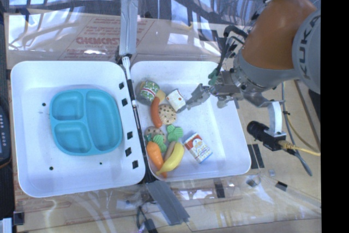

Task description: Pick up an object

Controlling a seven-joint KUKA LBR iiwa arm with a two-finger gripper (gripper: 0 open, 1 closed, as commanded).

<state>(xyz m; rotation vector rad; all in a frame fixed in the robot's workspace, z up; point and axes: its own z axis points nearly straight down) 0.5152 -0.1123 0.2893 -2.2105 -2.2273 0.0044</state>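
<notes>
Gripper [192,98] hung low over right bin [232,133], tip just beside small white carton [176,100]; couldn't tell how far open, nothing seen held. Carton sat crowded: green can [148,91], sausage [156,111], cookie [167,114] all close. Risk, my guess: fingers landing on neighbour, shoving carton aside or clipping two things. Further out: banana [174,156], carrot [155,154], juice box [198,148]. Blue tray [85,120] in left bin [27,133], well apart.
</notes>
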